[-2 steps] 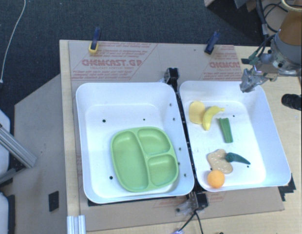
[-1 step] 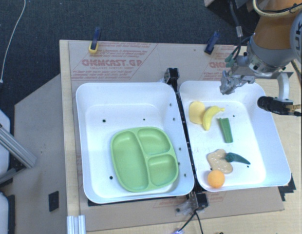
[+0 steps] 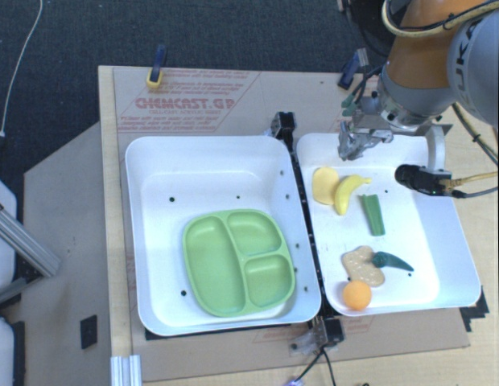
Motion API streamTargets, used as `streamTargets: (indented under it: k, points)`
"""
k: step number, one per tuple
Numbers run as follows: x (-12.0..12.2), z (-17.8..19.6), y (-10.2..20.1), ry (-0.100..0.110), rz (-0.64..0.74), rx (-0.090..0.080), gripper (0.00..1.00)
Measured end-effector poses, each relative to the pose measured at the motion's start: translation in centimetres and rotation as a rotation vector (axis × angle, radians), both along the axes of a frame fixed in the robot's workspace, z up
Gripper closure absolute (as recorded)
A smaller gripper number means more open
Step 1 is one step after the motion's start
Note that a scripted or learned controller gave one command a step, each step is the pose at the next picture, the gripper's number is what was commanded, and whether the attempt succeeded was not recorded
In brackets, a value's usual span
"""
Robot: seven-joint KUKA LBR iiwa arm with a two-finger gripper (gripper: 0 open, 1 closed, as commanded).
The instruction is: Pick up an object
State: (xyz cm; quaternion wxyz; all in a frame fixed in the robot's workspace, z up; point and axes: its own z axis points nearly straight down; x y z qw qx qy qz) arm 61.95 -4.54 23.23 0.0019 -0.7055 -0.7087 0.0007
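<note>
The right bin (image 3: 443,288) holds several small items: a yellow banana (image 3: 347,192) beside a pale yellow piece (image 3: 323,185), a green stick (image 3: 373,214), a dark teal pepper (image 3: 392,260), a beige lump (image 3: 361,265) and an orange ball (image 3: 357,295). My gripper (image 3: 356,145) hangs over the far left part of this bin, just above and behind the banana. Nothing shows between its fingers.
The left bin (image 3: 145,215) holds a green divided plate (image 3: 236,260). A black clamp (image 3: 283,125) sits at the far end of the wall between the bins. A black cylinder (image 3: 421,178) on the arm reaches over the right bin. A yellow and blue clip (image 3: 156,69) lies at the board's far edge.
</note>
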Motion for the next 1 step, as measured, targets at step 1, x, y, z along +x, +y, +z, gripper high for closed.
streamTargets:
  k: [1]
  points:
    - [-1.31, -0.43, 6.3, 0.0, 0.001, 0.001, 1.0]
